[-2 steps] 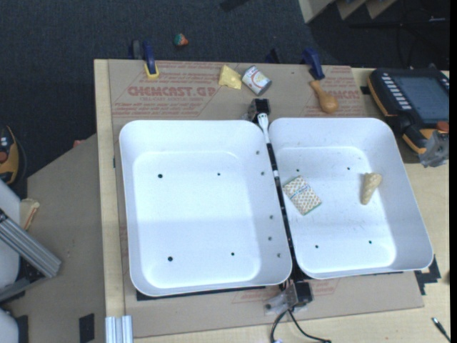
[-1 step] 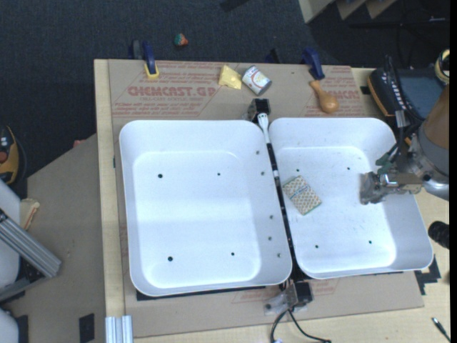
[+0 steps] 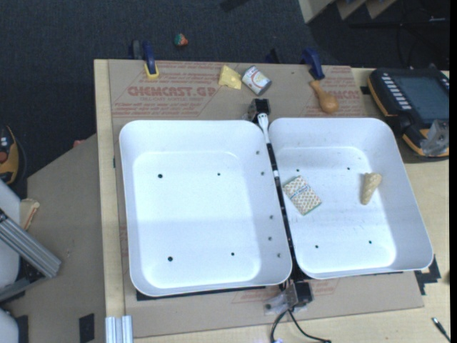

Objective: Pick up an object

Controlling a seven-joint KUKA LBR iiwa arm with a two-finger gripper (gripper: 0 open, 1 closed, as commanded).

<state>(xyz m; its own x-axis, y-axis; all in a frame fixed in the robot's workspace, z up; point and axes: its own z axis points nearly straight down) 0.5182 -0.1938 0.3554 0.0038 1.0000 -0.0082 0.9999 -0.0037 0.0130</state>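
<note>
Two objects lie in the right bin (image 3: 400, 191). A small flat packet with a checked pattern (image 3: 301, 195) rests near that bin's left wall. A tan cone-shaped piece (image 3: 369, 187) lies toward the bin's right side. The left bin (image 3: 136, 191) stands beside it, its floor showing bare white.
On the cardboard behind the bins sit a yellow wedge (image 3: 229, 78), a small white box (image 3: 255, 80) and a wooden-handled tool (image 3: 323, 96). Blue clamps (image 3: 149, 58) hold the board's far edge. A black and yellow pendant (image 3: 414, 102) lies at the right.
</note>
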